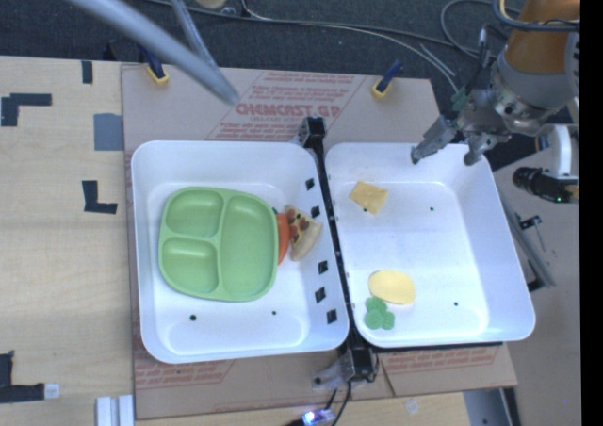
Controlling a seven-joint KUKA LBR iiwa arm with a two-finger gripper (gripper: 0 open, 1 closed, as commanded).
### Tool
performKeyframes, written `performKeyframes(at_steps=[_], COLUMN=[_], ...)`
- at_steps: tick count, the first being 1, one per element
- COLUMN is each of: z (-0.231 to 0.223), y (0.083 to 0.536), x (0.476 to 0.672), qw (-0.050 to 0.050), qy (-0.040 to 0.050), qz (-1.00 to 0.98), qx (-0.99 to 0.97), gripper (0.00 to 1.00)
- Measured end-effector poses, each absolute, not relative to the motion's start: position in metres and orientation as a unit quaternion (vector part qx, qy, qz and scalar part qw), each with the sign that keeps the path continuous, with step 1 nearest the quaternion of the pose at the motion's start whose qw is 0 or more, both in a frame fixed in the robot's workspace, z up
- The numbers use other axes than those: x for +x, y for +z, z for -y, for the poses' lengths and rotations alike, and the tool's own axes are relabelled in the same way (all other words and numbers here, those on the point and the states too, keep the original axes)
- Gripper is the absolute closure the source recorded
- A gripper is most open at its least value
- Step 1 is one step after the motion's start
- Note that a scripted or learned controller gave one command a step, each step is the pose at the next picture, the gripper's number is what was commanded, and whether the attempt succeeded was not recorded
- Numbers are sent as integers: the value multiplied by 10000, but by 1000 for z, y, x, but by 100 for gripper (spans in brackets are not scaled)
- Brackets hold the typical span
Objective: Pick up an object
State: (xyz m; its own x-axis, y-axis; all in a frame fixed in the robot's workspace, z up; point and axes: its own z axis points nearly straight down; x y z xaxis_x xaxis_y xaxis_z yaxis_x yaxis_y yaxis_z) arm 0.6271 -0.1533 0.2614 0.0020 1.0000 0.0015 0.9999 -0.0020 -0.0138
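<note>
My gripper (pixel 445 153) hangs over the far rim of the right bin (pixel 499 226), fingers spread open with nothing between them. Inside that bin lie a pale yellow square piece (pixel 368 196) near the far left corner, a yellow oval piece (pixel 391 287) toward the front, and a small green lumpy piece (pixel 380 317) touching the oval's front edge. The left bin (pixel 151 320) holds a green divided plate (pixel 221 243). A pizza-slice toy (pixel 303 231) with an orange piece (pixel 284 237) lies against the plate's right side.
A black divider (pixel 325 226) joins the two bins. Both stand on a cardboard sheet (pixel 283 104) held by yellow clamps (pixel 382 87) at the back. Cables run across the dark floor behind, and a grey pole (pixel 113 9) crosses the upper left.
</note>
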Motion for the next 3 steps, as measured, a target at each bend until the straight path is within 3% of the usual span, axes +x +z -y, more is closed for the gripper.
performKeyframes(at_steps=[1,3], z=[153,154], y=[269,165], x=[629,625], qw=[3,17], qy=[7,21], qz=[7076,7073], qx=[-7066,-7069], gripper=[0,0])
